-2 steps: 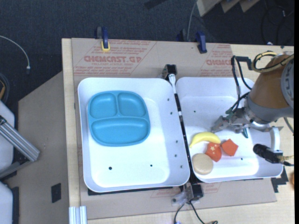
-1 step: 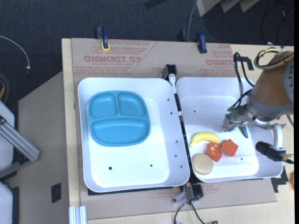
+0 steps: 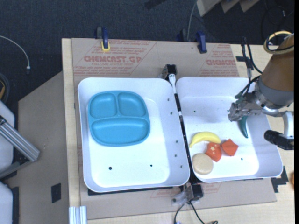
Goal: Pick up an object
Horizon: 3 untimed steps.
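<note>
Right now the gripper sits low over the right bin, near its far right side, w/ a teal curved object poking out just below it, maybe a toy pepper or similar, can't say for sure. Biggest risk imo: that teal piece looks caught only at its top end, if at all, so a lift could leave it behind or let it swing and drop back into the bin. It's thin and tapered, so a pinch near the tip would slip easily. Also the arm is close to the bin's right wall, and a sloppy pull-out might clip the rim. As for the claw: can't tell how wide it stands, the wrist body hides the tips from this angle, and I can't confirm the teal thing is actually between them vs just beside. Other candidates lie near the front of the same bin: banana, two red-orange pieces, a round beige disc, all clustered, some touching. Left bin has a blue divided plate, well apart from the arm
</note>
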Each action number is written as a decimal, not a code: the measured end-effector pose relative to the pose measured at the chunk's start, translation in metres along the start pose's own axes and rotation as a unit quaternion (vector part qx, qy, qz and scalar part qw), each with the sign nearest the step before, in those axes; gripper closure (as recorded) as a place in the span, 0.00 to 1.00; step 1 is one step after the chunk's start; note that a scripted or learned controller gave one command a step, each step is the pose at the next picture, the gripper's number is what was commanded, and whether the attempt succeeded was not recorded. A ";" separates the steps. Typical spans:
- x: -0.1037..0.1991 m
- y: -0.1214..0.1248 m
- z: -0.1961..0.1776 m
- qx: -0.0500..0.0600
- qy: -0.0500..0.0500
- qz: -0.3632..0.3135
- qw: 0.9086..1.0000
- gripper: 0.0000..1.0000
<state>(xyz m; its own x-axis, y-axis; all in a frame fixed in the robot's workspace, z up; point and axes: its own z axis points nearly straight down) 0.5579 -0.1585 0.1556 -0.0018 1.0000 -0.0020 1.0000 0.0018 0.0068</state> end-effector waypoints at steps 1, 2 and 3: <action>-0.005 -0.006 -0.059 0.000 -0.001 0.001 1.000 1.00; -0.006 -0.005 -0.073 0.001 0.000 0.000 1.000 1.00; 0.054 0.017 -0.077 0.001 0.002 -0.003 1.000 1.00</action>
<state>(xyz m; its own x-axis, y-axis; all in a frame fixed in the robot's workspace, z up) 0.5748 -0.1046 0.2330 -0.0071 1.0000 0.0013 1.0000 0.0071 0.0039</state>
